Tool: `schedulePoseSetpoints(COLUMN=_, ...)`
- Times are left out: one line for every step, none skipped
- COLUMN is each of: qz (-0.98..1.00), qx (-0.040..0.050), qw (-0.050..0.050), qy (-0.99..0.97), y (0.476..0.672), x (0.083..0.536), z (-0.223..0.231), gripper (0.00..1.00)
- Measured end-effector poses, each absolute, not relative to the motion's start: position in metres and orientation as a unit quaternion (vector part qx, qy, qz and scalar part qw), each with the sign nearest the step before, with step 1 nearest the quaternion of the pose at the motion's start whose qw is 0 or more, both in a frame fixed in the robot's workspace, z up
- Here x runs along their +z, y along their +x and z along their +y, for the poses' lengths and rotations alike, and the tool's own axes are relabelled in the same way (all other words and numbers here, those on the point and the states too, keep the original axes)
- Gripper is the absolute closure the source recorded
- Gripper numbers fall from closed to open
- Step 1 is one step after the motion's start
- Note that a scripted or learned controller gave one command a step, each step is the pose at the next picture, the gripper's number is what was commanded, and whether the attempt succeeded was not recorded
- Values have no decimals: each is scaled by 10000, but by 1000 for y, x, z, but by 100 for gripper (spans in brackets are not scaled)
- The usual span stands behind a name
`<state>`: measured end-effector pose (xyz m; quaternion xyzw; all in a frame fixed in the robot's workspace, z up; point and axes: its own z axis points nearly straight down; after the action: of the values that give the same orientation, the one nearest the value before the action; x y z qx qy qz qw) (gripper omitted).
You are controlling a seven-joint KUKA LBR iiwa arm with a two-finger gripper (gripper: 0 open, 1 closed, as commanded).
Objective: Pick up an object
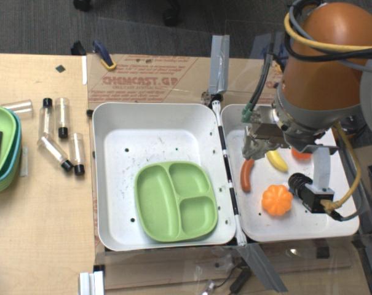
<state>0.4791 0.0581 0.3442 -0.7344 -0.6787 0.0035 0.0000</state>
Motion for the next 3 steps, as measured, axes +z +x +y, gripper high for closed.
schedulePoseSetpoints(qz=-6671, qx=19, qw=-3, qy=-7450, y=478, x=377, z=150, gripper=100)
schedulePoseSetpoints(qz=-4612, qx=24, qw=-10, qy=-8873, y=478, x=361, z=229, gripper=100)
schedulePoseSetpoints(qz=-3209, qx=8, qw=-14, qy=-9471, y=478, x=441, z=218, gripper=100)
